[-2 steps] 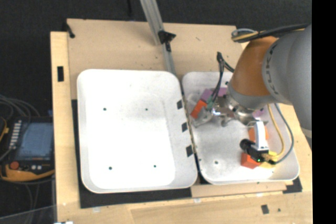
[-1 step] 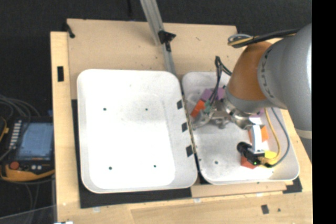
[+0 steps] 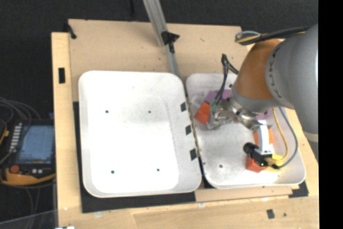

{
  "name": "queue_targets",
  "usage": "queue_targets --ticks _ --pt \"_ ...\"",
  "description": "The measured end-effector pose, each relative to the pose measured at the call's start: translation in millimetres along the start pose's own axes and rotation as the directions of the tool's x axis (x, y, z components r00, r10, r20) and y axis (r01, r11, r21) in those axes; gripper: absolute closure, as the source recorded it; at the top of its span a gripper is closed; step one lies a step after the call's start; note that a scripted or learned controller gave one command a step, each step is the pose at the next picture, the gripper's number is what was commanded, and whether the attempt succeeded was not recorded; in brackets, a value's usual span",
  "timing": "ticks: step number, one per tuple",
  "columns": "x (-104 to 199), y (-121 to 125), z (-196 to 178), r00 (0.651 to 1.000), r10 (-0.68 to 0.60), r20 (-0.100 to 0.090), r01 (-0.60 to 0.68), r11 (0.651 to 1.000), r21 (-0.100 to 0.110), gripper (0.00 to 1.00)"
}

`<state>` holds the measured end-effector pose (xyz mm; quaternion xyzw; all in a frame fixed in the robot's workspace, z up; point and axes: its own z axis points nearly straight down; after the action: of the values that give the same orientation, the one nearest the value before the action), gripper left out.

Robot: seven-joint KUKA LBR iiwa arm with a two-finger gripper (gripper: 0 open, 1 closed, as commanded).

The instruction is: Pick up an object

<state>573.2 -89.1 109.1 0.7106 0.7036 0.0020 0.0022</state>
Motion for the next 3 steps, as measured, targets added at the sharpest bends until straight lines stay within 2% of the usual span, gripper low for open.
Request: queue_targets --ticks 2,3 --pt "-9 10 -107 1.000 -0.012 0.000 0.012 1.000 -0.001 1.00" --pt "41 7 -102 1.000 -0.016 -0.001 0.016 1.000 0.005 1.00"
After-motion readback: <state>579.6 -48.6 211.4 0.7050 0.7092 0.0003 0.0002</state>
